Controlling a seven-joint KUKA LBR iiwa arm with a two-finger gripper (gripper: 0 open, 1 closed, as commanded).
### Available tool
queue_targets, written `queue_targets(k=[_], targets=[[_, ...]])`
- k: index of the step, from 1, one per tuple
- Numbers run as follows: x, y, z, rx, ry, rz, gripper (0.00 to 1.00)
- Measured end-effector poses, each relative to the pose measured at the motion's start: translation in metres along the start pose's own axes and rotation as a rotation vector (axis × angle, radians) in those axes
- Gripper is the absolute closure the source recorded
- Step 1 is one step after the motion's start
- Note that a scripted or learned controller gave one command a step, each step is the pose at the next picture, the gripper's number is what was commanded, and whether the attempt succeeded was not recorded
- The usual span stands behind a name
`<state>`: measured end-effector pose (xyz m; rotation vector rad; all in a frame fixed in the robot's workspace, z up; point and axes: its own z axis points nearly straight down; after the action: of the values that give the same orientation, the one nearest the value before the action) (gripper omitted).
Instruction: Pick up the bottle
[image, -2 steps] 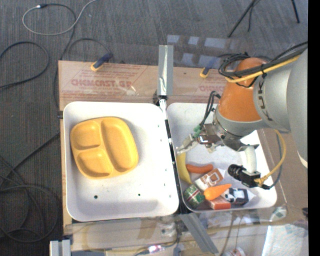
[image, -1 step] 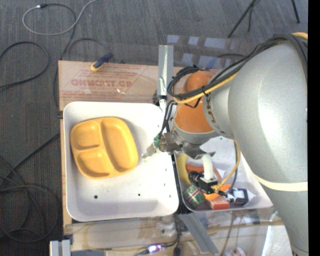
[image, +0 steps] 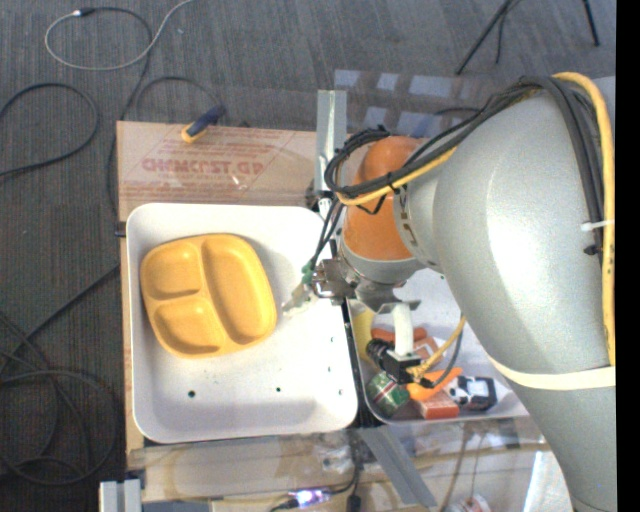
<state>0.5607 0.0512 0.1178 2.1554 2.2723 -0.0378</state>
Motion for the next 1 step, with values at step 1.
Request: queue_targets(k=[1], targets=[[0.0019, 0.0038, 0.0041, -0.003, -0.006, 0.054, 0.00]])
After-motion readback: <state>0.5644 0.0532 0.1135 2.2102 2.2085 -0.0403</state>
